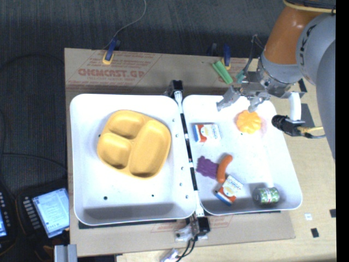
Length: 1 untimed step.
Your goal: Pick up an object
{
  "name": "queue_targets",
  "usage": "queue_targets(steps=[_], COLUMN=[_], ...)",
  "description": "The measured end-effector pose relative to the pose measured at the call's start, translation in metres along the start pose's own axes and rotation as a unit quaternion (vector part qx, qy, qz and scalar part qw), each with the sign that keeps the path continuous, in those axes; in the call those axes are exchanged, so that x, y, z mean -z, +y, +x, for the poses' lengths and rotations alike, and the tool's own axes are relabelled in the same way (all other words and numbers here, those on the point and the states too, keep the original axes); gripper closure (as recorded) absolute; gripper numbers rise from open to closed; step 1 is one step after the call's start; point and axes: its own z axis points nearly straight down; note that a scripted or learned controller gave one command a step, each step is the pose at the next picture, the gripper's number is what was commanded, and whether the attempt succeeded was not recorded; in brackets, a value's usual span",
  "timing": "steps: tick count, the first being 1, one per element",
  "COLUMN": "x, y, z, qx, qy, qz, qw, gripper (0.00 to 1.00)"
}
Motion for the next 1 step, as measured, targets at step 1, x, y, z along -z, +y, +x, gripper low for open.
queue_targets(steps=[1], x=[-0.1258], y=[-0.0579], z=[-0.0159], qx=[-0.001], qy=[0.001], qz=[0.001], qw=[1.0000], gripper=[0.00])
